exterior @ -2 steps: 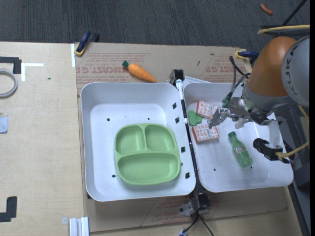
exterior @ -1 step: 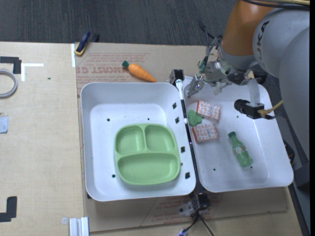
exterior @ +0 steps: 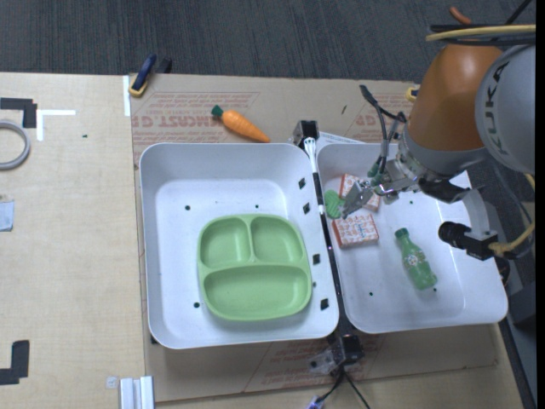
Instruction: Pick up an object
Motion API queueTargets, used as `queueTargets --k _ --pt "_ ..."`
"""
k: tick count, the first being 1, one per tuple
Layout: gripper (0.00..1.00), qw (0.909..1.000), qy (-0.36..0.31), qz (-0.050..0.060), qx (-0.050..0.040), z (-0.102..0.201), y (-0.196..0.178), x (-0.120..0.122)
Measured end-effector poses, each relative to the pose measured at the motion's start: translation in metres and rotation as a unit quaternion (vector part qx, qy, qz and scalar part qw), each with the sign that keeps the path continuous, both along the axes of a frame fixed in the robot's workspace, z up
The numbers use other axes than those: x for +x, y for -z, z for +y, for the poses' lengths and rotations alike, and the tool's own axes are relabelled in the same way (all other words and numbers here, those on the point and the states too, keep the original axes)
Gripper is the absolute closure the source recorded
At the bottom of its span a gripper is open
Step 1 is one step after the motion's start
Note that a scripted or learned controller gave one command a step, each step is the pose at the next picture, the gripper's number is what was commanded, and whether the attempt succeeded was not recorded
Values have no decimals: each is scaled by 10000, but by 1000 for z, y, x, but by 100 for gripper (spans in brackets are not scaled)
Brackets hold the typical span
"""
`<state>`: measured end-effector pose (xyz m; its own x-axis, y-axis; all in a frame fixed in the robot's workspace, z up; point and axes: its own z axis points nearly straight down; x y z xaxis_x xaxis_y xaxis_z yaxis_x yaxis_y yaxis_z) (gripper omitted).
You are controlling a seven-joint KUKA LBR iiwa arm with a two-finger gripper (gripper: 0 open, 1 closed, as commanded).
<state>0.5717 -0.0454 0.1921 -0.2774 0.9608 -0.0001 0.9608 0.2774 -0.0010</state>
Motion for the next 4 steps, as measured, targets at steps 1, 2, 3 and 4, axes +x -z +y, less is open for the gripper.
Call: queueTargets --k 1,2,3,4 --pt "0 9869 -1610 -8 1 -16 0 -50" --pt "0 9884 -1516 -12 -2 -57 76 20" --pt "0 9878 -1555 -12 -2 21 0 57" --pt "0 9670 -2549 -9 0 51 0 19"
